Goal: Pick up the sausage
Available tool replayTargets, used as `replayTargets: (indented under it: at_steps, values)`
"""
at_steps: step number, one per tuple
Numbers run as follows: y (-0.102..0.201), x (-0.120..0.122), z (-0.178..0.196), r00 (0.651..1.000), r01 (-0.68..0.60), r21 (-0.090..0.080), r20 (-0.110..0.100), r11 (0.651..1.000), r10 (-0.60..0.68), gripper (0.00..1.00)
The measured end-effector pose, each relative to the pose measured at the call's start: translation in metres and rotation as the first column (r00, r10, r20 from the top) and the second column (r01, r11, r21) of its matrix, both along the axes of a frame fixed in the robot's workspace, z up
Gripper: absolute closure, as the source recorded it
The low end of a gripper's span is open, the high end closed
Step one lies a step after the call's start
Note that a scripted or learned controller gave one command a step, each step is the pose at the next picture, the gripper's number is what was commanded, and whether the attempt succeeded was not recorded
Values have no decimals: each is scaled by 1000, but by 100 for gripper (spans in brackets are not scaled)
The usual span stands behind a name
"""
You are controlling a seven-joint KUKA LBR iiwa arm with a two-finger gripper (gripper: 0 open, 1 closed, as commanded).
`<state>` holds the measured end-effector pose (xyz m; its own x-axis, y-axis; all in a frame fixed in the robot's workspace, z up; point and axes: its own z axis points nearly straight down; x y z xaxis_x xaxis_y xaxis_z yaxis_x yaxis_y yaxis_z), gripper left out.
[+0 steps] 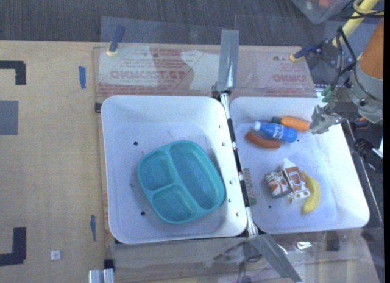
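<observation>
The sausage [262, 140], reddish-brown and short, lies in the right bin [341, 208] near its upper left, just below a blue bottle [275, 131]. The two touch along their length. My gripper [321, 121] hangs at the bin's upper right edge, about a hand's width to the right of the sausage, with nothing visibly between its fingers.
An orange carrot [295, 123] lies above the bottle. A small carton [286, 183] and a yellow banana [312, 194] sit lower in the right bin. A teal divided plate [180, 181] rests in the left bin [122, 123]. Cables and a crate crowd the top right.
</observation>
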<state>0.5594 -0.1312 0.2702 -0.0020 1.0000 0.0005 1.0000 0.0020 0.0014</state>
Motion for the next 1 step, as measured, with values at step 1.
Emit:
replayTargets:
  at_steps: [1]
  values:
    - [68, 1, -61, 996, -91, 0, -2, 996, 91, 100]
